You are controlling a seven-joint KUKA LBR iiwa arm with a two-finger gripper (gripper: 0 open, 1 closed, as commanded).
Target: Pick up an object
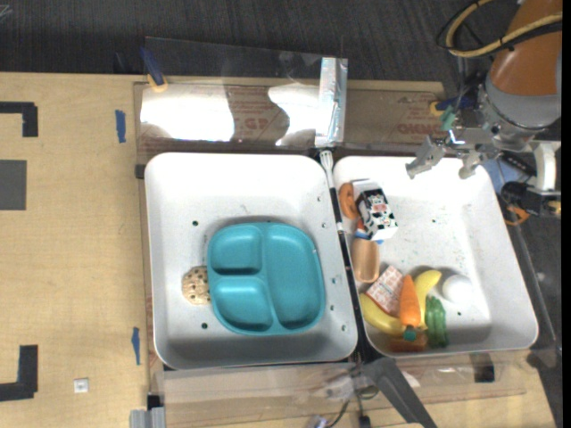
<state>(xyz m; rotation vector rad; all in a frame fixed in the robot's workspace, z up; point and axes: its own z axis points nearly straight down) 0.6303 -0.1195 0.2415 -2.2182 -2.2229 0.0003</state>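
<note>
- Object to pick: not yet selected; candidates lying in the right bin [500, 239], none lifted.
- Milk carton [376, 212], black and white, resting near the left wall of the right bin, toward the far end.
- Tan cylinder [364, 259] lying just near of the carton, against the same wall.
- Cluster at the near end of the right bin: patterned packet [385, 285], banana [382, 317], carrot [409, 301], green vegetable [436, 319], a second yellow piece [428, 281] and a white ball [456, 289], packed close, several touching.
- Left bin [169, 194]: teal divided plate [265, 276] in the middle, cookie [195, 284] touching its left edge.
- Gripper [443, 159] positioned over the far rim of the right bin, fingers spread apart, nothing between them.
- Gripper well apart from the near cluster, closer to the carton but not above it.
- Progress: early stage. No contact, no grasp, no lift.
- Remaining, as judged: align over one object, descend, close the fingers, raise clear of the bin.
- Carton judged the easier target, standing apart from the crowded near cluster.
</note>
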